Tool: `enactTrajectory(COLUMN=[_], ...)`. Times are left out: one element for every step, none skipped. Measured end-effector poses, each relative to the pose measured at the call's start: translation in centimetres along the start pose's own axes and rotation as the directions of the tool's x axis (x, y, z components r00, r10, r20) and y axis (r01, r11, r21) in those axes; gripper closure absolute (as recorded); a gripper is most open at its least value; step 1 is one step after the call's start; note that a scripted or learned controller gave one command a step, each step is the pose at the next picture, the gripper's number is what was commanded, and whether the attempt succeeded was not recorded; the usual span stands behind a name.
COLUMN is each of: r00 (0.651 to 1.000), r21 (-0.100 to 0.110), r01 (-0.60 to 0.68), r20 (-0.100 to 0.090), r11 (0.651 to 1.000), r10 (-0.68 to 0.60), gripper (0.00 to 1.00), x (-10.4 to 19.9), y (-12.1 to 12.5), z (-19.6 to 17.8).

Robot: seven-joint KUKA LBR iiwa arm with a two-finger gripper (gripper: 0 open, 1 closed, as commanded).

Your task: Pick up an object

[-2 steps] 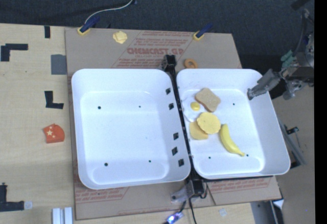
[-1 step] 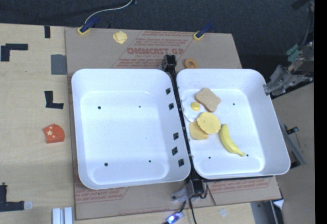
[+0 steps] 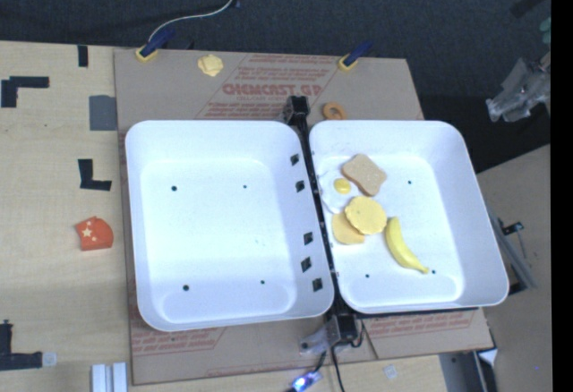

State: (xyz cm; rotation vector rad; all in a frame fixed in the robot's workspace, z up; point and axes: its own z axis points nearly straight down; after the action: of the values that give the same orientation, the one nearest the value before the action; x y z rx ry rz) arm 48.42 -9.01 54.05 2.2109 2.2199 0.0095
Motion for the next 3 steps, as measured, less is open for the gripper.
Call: enactTrajectory(r00=[1.000, 1.000, 1.000], r21=[0.026, 0.000, 0.009], r01=[0.004, -0.001, -0.019], r20=[-0.003, -0.002, 0.004], r11=[1.000, 1.000, 1.000], r10=[-0.004, 0.001, 0.019], gripper=[1.00, 1.00, 1.00], x=[7.4, 8.0, -7.6], y=[-0.3, 0.0, -0.1], z=[13.8, 2.5, 0.5])
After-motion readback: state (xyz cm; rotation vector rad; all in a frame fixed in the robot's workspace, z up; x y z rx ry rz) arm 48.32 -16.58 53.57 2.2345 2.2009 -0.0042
